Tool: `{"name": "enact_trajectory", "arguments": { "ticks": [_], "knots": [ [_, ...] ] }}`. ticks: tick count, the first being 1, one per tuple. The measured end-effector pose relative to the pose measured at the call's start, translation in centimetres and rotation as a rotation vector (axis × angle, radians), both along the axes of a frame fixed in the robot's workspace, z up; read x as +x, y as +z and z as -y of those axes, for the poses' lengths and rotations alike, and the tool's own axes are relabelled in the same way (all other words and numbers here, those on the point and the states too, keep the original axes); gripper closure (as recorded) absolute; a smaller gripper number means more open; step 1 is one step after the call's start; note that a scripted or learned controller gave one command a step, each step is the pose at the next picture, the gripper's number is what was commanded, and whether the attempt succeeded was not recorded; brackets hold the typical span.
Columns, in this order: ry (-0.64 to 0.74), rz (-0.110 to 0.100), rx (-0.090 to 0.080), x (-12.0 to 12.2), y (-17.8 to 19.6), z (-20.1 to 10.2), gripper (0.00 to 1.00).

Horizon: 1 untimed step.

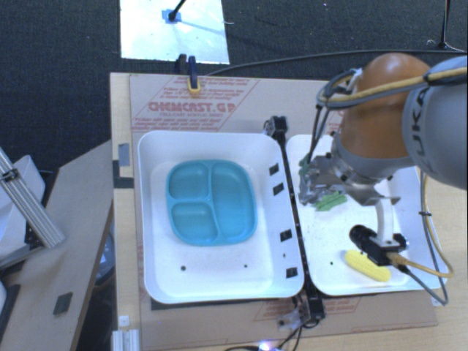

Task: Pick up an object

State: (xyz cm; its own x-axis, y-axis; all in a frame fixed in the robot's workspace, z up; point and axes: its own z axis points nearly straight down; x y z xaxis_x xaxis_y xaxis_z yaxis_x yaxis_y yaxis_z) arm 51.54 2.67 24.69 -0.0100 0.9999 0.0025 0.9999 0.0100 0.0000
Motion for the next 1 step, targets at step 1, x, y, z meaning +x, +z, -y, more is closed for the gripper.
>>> {"name": "enact_trajectory", "arguments": {
  "ticks": [1],
  "knots": [
    [0.0, -0.001, -0.001, -0.74, -1.8, -5.42, 1.0]
  ]
}}
